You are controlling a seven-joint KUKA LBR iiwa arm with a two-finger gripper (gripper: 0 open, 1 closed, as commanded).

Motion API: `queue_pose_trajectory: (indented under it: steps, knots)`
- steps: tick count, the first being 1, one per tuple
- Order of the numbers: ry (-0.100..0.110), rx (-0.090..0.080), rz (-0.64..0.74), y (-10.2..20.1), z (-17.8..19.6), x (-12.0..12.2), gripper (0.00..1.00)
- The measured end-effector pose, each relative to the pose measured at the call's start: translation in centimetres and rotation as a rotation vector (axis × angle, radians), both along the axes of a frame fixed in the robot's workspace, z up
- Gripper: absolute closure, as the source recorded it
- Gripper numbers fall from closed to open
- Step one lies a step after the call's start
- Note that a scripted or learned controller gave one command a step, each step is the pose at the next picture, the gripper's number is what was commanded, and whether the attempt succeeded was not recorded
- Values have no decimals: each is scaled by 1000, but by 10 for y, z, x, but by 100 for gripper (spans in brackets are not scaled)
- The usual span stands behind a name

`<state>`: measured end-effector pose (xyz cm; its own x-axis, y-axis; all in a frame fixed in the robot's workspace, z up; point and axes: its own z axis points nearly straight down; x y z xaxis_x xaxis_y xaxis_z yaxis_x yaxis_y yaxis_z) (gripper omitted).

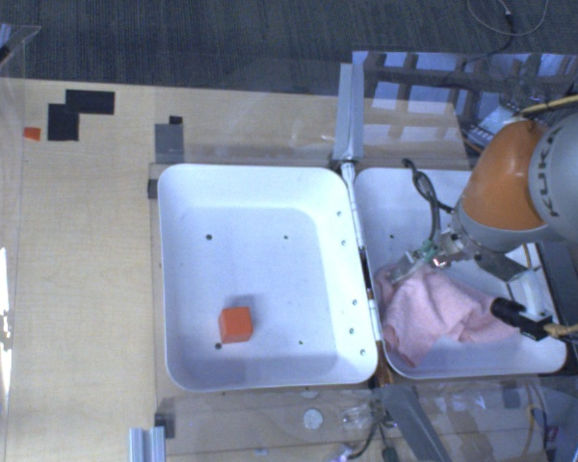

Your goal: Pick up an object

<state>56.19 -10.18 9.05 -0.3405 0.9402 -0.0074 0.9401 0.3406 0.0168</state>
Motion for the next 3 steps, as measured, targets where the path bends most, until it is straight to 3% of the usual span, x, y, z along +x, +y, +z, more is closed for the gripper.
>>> queue_pose_trajectory:
  steps: [1,2,3]
  knots:
    - [0,-3,28,-26,0,-69,0]
    - [-5,-2,-108,1,1,-68,0]
    - [-14,-2,-106,1,12,-64,100]
